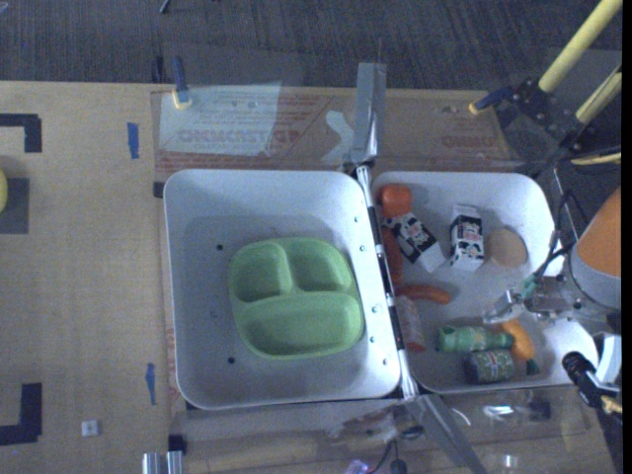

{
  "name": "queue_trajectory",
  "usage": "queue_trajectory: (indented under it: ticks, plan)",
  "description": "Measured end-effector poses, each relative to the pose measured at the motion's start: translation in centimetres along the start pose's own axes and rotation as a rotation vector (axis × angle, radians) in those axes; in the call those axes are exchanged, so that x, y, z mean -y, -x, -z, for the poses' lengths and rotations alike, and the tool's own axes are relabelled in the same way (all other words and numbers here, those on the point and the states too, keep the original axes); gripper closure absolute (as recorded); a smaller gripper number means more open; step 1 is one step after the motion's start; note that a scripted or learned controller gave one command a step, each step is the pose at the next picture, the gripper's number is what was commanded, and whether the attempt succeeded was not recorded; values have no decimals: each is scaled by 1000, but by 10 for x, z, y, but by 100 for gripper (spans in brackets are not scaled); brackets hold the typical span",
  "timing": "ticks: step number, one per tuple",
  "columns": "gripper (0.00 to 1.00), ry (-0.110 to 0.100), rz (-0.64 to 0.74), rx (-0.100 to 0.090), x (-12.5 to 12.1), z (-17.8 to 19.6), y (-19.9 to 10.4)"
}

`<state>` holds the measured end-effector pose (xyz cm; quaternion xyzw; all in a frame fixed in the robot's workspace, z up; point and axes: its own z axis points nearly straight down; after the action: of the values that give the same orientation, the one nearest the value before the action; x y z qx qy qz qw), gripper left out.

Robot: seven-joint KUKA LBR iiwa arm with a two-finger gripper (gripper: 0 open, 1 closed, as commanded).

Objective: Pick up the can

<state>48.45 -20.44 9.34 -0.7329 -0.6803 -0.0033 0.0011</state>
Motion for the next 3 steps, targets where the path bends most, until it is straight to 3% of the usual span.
queue_trajectory:
  ticks: [1,2,3]
  plan:
    - [0,-3,95,4,-5,-8,-3]
    - [0,1,118,-12,-2,-6,7]
    - [0,0,145,-12,-2,-6,7]
